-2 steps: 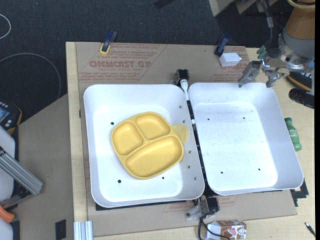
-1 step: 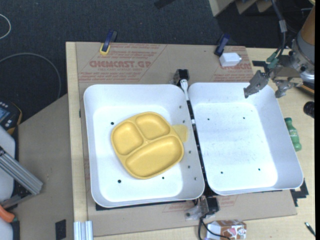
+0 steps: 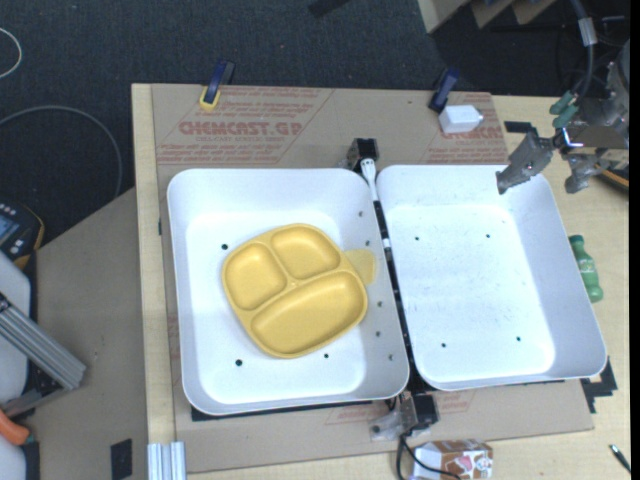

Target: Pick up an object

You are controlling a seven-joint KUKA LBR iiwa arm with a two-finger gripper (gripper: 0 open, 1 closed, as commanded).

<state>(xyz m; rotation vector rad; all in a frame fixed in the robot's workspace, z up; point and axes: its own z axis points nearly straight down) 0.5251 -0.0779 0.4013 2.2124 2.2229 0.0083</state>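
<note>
A yellow three-compartment plate [image 3: 295, 288] lies flat in the left white bin [image 3: 190, 268], slightly right of its middle. A small yellow piece [image 3: 362, 264] pokes out from under the plate's right edge. My gripper [image 3: 548, 173] hangs over the far right corner of the right white bin [image 3: 480, 268], well away from the plate. Its two fingers [image 3: 518, 168] are spread apart, so it is open with nothing between them.
A green object [image 3: 586, 268] lies on the bench just outside the right bin's right wall. A white block [image 3: 460, 119] and two clamps [image 3: 214, 84] sit along the bench's far edge. Cables and a connector [image 3: 365, 158] run between the bins.
</note>
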